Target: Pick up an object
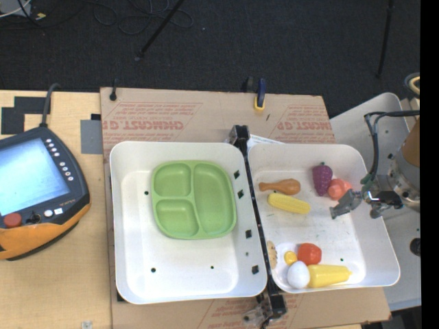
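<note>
1. Far left of the frame: control pendant (38, 187) with a pale screen and an orange underside, parked on the desk (68, 286).
2. Left of centre: left bin (130, 279), white and shallow, sitting on a sheet of brown cardboard (178, 115). Lime green divided plate (193, 199) lying flat in its upper half, three compartments, nothing in them.
3. Centre: black clips (240, 137) running down the seam where the two bins butt together, plus a yellow-handled clamp (260, 100) at the top edge of the cardboard.
4. Right of centre: right bin (374, 279) with all the toy food. Brown drumstick (281, 186) up top, yellow corn cob (289, 203) just below it and close by.
5. Lower in that bin, bunched in the bottom corner: white egg (298, 275), red tomato (309, 253) just above it, yellow banana-ish piece (329, 275) touching the egg's right side.
6. Upper right of the bin: purple grape bunch (322, 177) with a pinkish-red fruit (336, 189) right up against it.
7. Right edge: arm reaching in, pincer (344, 208) low over the bin's right side, just below the pink fruit. Nothing visibly caught in it; open or closed, can't tell from this angle.
</note>
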{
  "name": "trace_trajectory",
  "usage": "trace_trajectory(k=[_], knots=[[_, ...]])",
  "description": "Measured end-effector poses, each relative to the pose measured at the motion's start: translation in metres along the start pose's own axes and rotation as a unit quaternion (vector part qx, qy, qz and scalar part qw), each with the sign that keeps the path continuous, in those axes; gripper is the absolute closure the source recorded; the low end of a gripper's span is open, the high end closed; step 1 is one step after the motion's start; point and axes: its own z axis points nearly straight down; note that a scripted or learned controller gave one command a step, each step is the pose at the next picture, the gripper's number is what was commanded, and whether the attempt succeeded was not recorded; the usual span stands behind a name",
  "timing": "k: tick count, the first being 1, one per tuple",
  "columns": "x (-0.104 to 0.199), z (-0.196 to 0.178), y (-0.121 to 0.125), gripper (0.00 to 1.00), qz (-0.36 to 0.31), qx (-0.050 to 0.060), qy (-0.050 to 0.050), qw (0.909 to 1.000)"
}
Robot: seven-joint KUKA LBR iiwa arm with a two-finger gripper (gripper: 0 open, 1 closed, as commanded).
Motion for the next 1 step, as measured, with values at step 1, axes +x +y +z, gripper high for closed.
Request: trace_trajectory(k=[1], knots=[[-0.0004, -0.0057, 0.0021, 0.00, -0.001, -0.005, -0.001, 1.0000]])
